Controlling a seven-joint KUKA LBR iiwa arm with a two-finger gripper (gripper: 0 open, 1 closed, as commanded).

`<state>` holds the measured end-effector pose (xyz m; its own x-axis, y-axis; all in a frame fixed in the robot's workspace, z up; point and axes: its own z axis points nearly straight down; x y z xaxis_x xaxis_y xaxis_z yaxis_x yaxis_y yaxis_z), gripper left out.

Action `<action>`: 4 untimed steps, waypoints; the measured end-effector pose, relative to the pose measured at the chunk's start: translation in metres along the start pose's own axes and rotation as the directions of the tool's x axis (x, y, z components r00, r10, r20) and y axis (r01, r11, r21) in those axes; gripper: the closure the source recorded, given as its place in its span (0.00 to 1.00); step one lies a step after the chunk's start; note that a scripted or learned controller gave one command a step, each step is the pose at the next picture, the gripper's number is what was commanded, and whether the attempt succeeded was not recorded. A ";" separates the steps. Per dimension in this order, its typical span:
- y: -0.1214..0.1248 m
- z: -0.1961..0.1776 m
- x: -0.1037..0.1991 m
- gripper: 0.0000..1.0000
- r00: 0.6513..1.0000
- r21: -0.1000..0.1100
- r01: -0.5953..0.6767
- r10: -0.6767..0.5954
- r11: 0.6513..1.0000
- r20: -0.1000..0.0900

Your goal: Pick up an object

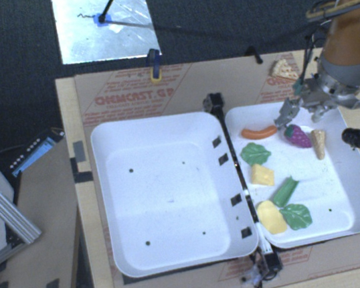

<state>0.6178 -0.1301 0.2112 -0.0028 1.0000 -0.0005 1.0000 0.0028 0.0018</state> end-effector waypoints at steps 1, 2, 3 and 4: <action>0.001 -0.011 0.000 1.00 1.000 -0.004 0.003 -0.003 1.000 0.000; -0.060 0.134 -0.018 1.00 1.000 0.010 -0.005 0.005 1.000 -0.002; 0.033 0.087 -0.003 1.00 1.000 -0.011 0.006 -0.006 1.000 0.002; 0.010 0.127 0.046 1.00 1.000 -0.002 0.005 -0.005 1.000 -0.002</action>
<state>0.6278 -0.0842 0.0843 -0.0075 1.0000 0.0011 1.0000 0.0075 0.0035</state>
